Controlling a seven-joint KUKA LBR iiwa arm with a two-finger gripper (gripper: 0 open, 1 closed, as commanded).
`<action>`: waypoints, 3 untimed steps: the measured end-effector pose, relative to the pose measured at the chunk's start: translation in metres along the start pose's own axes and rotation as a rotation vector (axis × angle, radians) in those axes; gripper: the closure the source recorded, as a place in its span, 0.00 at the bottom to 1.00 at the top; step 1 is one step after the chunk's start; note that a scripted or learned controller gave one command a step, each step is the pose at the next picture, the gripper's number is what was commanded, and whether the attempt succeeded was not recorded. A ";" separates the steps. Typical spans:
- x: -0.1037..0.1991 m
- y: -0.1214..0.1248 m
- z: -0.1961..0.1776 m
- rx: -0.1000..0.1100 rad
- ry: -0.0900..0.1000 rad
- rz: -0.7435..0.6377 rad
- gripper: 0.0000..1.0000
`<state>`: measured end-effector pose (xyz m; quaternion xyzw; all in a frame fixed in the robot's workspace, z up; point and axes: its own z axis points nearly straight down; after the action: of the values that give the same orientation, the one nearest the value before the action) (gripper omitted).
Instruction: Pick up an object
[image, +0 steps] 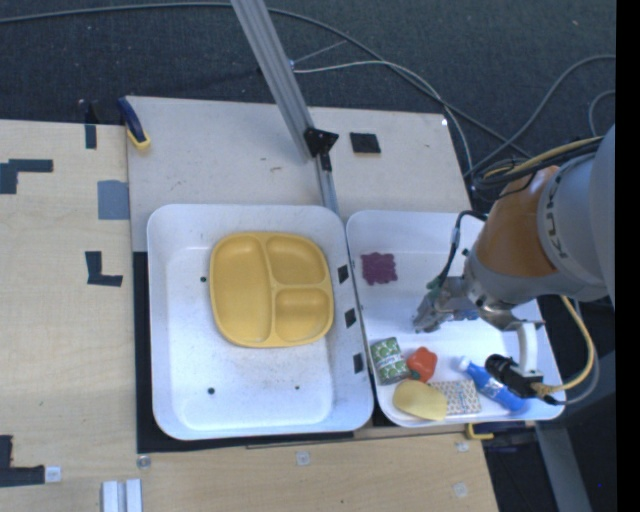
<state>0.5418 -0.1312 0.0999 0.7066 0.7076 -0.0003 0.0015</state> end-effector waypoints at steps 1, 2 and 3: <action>0.008 0.003 -0.045 0.000 0.002 -0.001 1.00; 0.013 0.006 -0.089 -0.001 0.002 -0.001 1.00; 0.013 0.006 -0.117 0.000 0.002 0.000 1.00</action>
<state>0.5481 -0.1174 0.2170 0.7066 0.7076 0.0005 0.0007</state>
